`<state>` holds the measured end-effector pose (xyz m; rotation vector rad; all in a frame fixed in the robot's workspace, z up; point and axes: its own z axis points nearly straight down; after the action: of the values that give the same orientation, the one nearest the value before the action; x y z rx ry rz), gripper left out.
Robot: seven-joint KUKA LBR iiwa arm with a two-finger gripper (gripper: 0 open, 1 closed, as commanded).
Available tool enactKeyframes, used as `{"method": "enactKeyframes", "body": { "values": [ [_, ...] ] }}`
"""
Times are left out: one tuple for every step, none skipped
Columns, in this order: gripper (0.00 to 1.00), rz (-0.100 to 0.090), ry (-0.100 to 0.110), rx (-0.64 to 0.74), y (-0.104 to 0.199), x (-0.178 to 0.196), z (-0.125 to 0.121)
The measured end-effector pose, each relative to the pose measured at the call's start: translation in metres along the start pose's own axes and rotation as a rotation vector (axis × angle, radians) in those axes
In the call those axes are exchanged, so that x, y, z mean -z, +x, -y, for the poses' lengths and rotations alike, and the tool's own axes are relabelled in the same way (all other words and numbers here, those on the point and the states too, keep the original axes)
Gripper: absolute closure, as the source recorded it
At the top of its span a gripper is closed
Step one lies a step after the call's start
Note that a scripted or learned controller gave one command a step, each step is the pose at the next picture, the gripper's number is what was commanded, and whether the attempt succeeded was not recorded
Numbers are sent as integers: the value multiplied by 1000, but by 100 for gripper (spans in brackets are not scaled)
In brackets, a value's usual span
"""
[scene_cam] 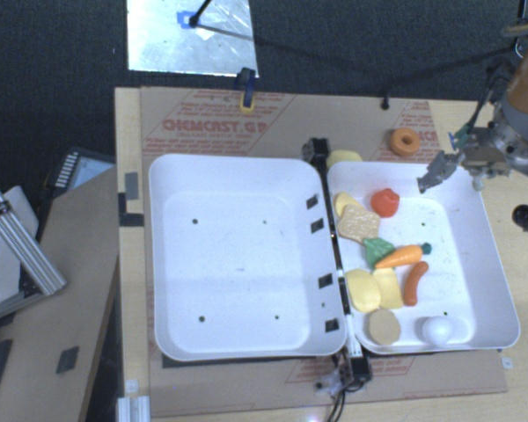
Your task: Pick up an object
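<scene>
The right bin (480, 236) holds a pile of toy food: a red tomato (385, 202), a tan cracker (359, 224), a green piece (377, 248), an orange carrot (398, 256), a red-orange sausage (414, 283), yellow pieces (370, 290), a tan disc (384, 326) and a white egg (437, 329). My gripper (456, 177) hangs over the bin's far right corner, above and right of the tomato. Its fingers look spread, with nothing between them.
The left bin (238, 253) lies beside the right one, joined by a black-clipped seam (330, 236). An orange donut (405, 141) and a yellow item (343, 157) rest on the cardboard behind the right bin. A silver sheet (189, 25) lies at the back.
</scene>
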<state>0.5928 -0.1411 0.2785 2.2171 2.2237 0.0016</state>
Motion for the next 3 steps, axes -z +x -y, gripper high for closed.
{"method": "enactKeyframes", "body": {
  "values": [
    [0, -2, 4, 5, 40, -91, -46],
    [100, 0, -4, 3, 37, -74, -46],
    [100, -6, 2, 11, 153, -95, -39]
  ]
}}
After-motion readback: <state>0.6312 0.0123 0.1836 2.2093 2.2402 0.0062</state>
